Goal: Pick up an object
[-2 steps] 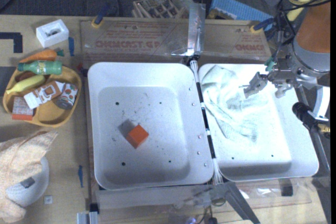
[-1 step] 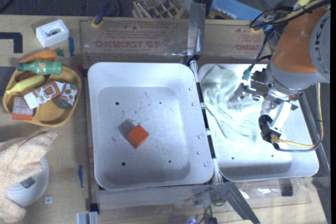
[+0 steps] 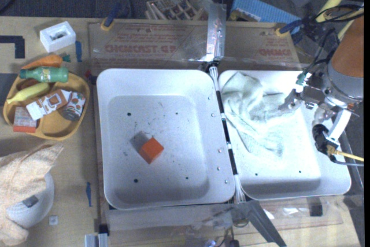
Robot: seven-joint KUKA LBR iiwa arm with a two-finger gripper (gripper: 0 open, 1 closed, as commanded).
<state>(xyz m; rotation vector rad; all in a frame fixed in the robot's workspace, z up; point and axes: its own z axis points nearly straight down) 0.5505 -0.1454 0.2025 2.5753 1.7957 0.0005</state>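
An orange cube (image 3: 152, 150) lies in the left white bin (image 3: 115, 95), a little left of its middle. A crumpled white cloth (image 3: 251, 111) is spread over the back and middle of the right bin (image 3: 300, 179). My gripper (image 3: 288, 103) reaches in from the right, low over the right bin, with its tip at the cloth's right edge. I cannot tell whether it touches the cloth. The grey arm with its orange band (image 3: 351, 58) stands over the bin's right rim.
A yellow bowl (image 3: 53, 128) of toy food sits left of the bins, with a white box (image 3: 58, 36) behind it and a beige cloth (image 3: 26, 179) in front. A clear panel (image 3: 156, 43) stands behind the bins. Cables (image 3: 326, 139) hang by the arm.
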